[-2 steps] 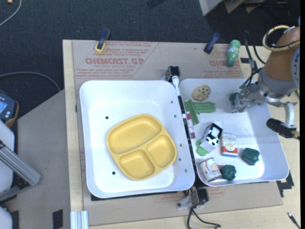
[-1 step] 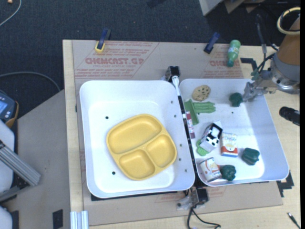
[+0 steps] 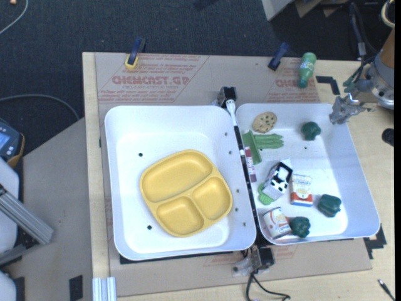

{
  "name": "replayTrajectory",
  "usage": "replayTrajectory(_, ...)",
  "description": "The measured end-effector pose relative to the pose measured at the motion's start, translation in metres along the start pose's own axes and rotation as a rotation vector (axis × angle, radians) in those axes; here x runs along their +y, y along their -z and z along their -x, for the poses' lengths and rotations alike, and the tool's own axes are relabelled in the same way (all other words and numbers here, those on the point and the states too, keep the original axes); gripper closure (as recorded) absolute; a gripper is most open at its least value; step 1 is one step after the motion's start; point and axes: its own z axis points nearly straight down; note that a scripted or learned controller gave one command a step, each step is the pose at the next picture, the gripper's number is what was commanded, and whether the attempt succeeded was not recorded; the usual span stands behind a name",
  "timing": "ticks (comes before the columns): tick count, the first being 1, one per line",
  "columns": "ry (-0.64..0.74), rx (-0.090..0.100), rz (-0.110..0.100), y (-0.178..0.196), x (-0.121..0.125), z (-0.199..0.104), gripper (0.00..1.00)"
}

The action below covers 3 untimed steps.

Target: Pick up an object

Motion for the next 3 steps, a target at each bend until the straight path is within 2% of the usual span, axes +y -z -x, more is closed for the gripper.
replayTrajectory(1,0.000,0.001,-0.001,0.020,0.001,0.000,1.00)
replayTrajectory(2,0.002,0.005,-0.010,0.012,-0.024,-0.041,1.00)
replayTrajectory(3,0.004,0.006,-0.009,0.023,-0.039,-0.088,1.00)
